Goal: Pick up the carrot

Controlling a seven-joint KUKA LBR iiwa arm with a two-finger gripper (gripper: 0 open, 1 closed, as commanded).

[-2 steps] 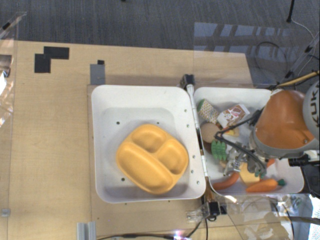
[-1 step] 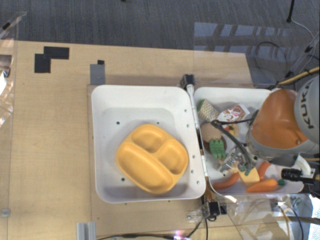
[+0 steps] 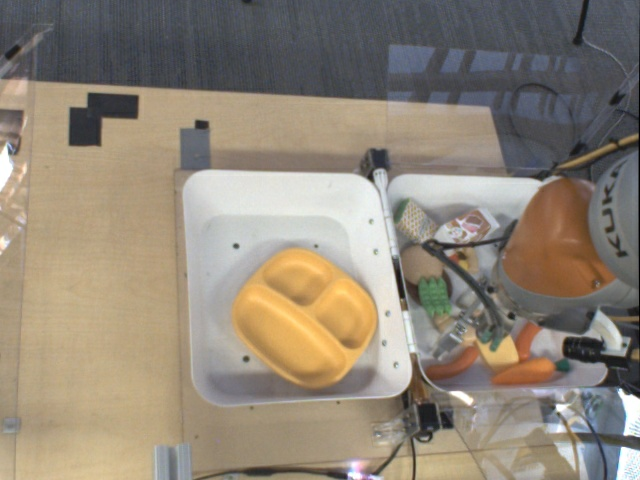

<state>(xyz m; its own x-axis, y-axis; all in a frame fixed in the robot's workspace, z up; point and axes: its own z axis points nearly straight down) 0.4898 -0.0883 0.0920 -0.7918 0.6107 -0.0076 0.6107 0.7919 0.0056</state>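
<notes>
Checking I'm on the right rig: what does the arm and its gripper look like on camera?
The arm is grey with a rounded orange band and part of the black letters "KUKA" on its casing. The gripper is a dark metal assembly with black cables looping around it, over the right bin.

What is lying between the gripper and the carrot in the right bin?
In the camera view, a yellow wedge-shaped piece lies between the gripper and the carrot, at the right bin's front edge.

Grey arm (image 3: 618, 230) (KUKA lettering), orange band (image 3: 555, 238), black cables.
</notes>
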